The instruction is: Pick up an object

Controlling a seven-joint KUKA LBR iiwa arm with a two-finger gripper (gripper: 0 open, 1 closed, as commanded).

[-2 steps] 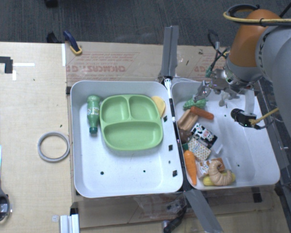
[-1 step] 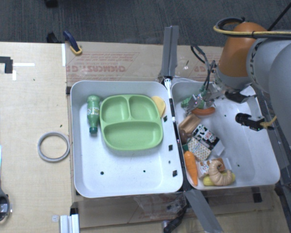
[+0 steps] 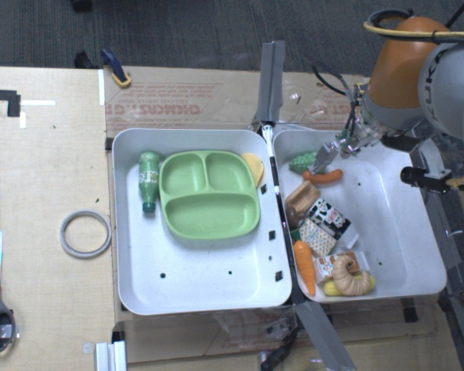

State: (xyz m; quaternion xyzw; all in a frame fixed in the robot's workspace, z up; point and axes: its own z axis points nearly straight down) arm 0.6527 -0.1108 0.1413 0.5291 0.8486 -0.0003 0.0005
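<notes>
The gripper (image 3: 326, 158) hangs low at the top of the right bin (image 3: 406, 230), tipped toward the glossy orange sausage (image 3: 325, 177) just below it, likely lining up a grab. I can't tell its grip. Left, a smooth green tray (image 3: 209, 194) lies flat.

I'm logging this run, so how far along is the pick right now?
Early stage. Done: the grey two-finger gripper has reached the right white bin, near the orange hot-dog toy. In hand: nothing visible between its fingers. Left: grasping and lifting one item; the orange carrot toy and tan croissant toy lie untouched.
</notes>
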